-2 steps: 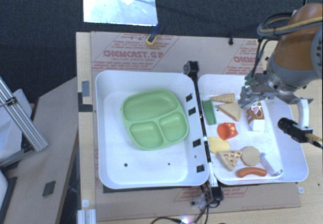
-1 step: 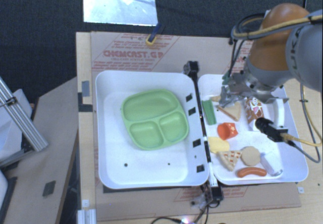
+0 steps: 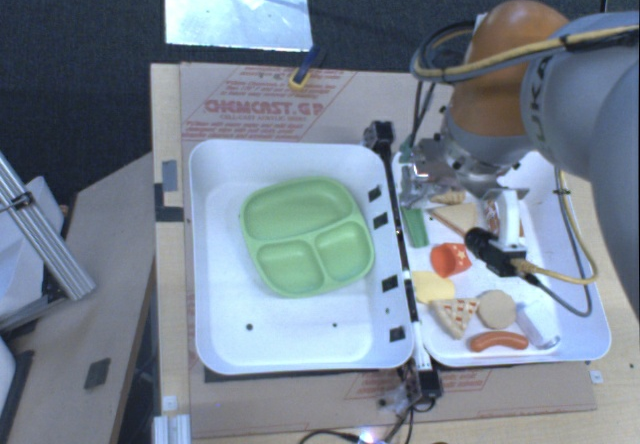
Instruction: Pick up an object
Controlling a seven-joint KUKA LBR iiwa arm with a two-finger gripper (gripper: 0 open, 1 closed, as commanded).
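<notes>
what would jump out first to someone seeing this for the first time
The bright green divided tray lies alone in the left white bin. The grey arm with its orange band reaches into the right bin, above a heap of toy food: a red pepper, a pizza slice, a sausage.

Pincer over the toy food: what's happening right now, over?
Pincer low at right bin's far left corner, grip state hidden. Nothing seen held. Red piece, pizza slice, sausage lying loose. Green tray alone in left bin.
</notes>
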